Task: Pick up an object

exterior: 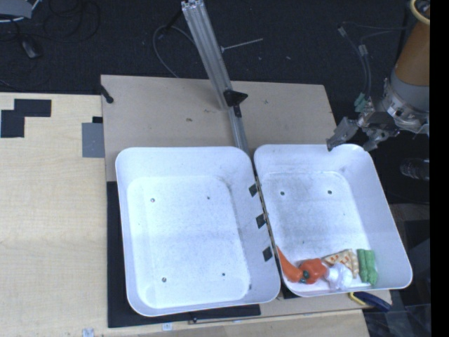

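Camera view, looking down on the tabletop (280, 104): 2 white bins sit side by side, and all the action is in the right bin (316, 209). Its near right corner holds a tight cluster of small items. There's an orange carrot-shaped piece (287, 266) lying against the near left wall, a rounder orange-red piece (313, 266) just beside it, a tan waffle-patterned piece (342, 259), a small white lump (339, 278) nearest the rim, and a green ridged piece (367, 265) on the right end. They touch or nearly touch one another.

The gripper (359, 135) hangs at the far right corner of that same bin, over the rim, well apart from the cluster. Whether it is wide or narrow, I cannot tell from this angle; nothing is seen in it. The left bin (186, 227) shows bare white floor.

Handling call: these look like light toy food pieces, likely hard plastic or rubber, smooth and a bit slippery, not fragile. The green ridged piece seems the best candidate, since it sits at the cluster's edge and its ridges should give some bite; take it across its narrow width. The carrot-shaped piece is awkward, wedged against the wall. Crowding is the risk: closing on 1 item may nudge its neighbours.
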Robot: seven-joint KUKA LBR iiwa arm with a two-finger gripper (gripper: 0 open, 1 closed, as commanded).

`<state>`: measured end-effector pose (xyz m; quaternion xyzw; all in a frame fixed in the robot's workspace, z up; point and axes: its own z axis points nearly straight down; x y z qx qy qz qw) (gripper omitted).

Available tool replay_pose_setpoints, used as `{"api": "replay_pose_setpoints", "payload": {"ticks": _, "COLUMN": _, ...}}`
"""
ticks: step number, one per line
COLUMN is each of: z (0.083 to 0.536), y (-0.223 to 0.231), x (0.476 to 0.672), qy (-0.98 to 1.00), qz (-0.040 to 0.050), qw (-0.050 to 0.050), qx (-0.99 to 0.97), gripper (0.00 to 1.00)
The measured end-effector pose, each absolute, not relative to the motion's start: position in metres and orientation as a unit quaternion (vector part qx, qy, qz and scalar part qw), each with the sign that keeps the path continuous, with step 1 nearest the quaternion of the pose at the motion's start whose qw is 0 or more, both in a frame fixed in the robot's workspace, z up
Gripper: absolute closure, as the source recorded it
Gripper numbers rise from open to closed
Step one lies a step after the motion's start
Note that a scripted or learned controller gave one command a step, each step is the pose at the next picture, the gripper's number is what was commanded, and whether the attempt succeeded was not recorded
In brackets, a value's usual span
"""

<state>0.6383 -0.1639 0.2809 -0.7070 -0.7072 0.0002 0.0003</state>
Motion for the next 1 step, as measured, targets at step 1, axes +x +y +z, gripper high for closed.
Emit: {"api": "replay_pose_setpoints", "payload": {"ticks": 1, "z": 0.2264, "y": -0.2140, "x": 0.5642, "qy": -0.705, "qz": 0.0016, "qw": 0.001, "qx": -0.709, "gripper": 0.00}}
